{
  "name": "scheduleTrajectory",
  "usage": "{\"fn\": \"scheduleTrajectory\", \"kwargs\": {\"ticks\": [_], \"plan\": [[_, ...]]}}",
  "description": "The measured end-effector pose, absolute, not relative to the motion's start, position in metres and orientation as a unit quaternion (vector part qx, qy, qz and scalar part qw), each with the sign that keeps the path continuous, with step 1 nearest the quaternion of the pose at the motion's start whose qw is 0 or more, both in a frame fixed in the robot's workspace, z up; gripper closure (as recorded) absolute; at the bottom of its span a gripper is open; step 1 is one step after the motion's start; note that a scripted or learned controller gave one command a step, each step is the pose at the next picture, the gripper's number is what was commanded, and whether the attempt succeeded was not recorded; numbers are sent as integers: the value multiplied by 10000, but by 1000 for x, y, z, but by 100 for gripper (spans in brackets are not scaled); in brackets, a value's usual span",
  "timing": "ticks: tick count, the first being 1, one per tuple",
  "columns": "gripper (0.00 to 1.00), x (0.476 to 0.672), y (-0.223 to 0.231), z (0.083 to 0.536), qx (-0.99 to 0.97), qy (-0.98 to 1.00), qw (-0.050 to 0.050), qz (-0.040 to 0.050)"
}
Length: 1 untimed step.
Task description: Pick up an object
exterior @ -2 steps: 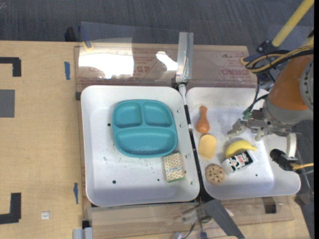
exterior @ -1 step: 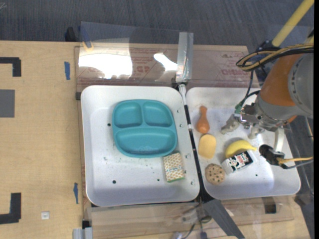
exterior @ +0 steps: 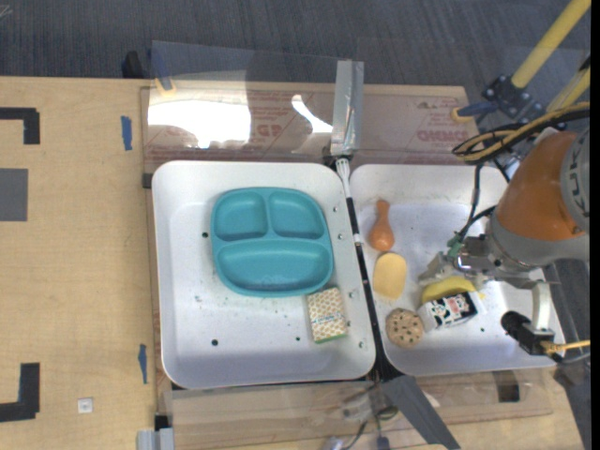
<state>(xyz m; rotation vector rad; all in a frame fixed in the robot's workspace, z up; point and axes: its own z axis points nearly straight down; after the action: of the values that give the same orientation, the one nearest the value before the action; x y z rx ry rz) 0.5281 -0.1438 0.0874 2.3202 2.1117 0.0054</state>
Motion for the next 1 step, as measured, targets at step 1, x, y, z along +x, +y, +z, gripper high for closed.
{"fn": "scheduleTrajectory", "kwargs": {"ticks": [1], "plan": [[0,506,-162,156,7097,7045,35,18]]}}
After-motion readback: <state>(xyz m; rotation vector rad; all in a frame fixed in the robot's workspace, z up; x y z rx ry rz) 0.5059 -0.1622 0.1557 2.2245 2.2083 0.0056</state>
